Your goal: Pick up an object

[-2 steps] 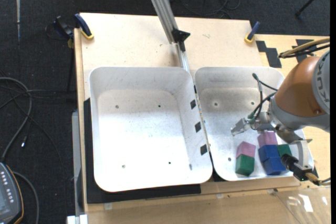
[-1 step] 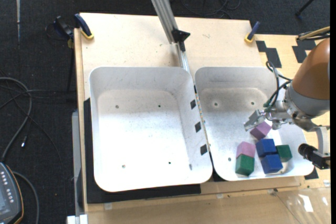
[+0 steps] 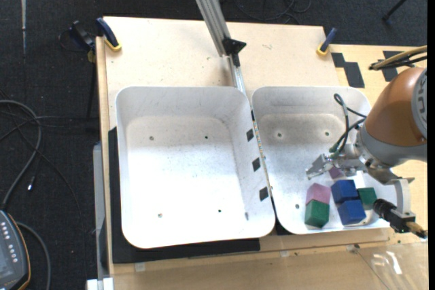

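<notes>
Gripper (image 3: 333,165) hangs low in right white plastic bin (image 3: 292,102), just above the block cluster at its front-right corner — grip state unclear. Blue cube (image 3: 344,189) touches pink block (image 3: 318,193) — crowding could spoil the grasp.

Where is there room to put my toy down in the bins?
The left bin floor is bare wall to wall. In the right bin, the back half is free; its front right corner is crowded with blocks under the gripper.

even bright light, soft shadows, slightly grainy.
</notes>
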Motion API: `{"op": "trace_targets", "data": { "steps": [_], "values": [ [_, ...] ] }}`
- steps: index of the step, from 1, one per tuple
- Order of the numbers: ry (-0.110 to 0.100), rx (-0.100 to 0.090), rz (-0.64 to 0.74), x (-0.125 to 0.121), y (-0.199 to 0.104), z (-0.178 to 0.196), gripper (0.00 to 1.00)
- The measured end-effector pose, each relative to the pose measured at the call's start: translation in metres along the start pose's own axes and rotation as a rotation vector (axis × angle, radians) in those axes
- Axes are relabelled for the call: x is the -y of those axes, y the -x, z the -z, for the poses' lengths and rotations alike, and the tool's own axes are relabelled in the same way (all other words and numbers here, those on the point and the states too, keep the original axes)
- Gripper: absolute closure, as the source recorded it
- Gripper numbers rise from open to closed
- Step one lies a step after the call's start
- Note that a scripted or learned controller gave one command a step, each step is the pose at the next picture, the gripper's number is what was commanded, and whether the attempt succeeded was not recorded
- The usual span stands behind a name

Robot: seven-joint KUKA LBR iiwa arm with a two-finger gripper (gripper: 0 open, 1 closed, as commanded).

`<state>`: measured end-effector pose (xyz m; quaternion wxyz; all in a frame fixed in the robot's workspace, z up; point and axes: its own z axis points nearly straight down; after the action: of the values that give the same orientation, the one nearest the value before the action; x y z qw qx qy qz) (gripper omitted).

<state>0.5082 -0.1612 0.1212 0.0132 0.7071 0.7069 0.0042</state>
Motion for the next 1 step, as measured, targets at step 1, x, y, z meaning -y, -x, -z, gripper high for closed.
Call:
{"op": "trace_targets", "data": {
  "steps": [1],
  "values": [
    [-0.016,-0.01,0.001,-0.021,0.012,-0.0142,0.0]
  ]
}}
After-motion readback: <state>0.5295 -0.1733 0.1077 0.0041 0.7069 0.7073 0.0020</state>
